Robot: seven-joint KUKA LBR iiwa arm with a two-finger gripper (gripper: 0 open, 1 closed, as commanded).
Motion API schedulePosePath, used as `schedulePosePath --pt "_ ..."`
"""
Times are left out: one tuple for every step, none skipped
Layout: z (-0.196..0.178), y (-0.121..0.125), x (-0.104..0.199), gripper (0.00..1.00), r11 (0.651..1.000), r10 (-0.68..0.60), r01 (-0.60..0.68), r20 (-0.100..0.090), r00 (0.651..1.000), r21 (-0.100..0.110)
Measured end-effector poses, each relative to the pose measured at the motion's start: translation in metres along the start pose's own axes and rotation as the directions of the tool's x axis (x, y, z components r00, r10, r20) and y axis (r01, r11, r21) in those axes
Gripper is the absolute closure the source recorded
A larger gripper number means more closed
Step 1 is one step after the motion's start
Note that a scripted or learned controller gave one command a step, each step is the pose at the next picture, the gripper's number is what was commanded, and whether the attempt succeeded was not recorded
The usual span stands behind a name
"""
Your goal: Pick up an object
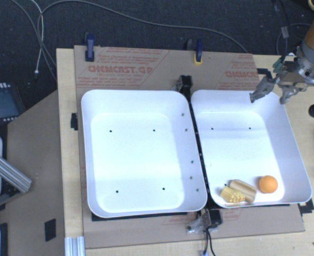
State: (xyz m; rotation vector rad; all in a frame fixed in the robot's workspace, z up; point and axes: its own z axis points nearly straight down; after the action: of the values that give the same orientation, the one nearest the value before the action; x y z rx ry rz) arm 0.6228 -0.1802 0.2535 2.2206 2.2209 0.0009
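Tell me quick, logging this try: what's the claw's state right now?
Claw: open, holding nothing, above the far edge of the right bin.

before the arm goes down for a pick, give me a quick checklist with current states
1. Targets present: ok. An orange ball, a corn cob and a tan roll lie in the right bin.
2. Gripper free of load: ok, nothing between its fingers, which are spread.
3. Gripper above a target: not ok. It hangs over the bin's far edge; the objects sit at the near edge.
4. Ball apart from the others: ok.
5. Corn and roll apart: not ok, they touch.
6. Room near the wall: cannot tell.
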Motion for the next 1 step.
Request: schedulePosePath --pt "0.0448 -0.0658 0.0753 0.0 1.0 -0.005 0.005 -0.003 1.0 0.005"
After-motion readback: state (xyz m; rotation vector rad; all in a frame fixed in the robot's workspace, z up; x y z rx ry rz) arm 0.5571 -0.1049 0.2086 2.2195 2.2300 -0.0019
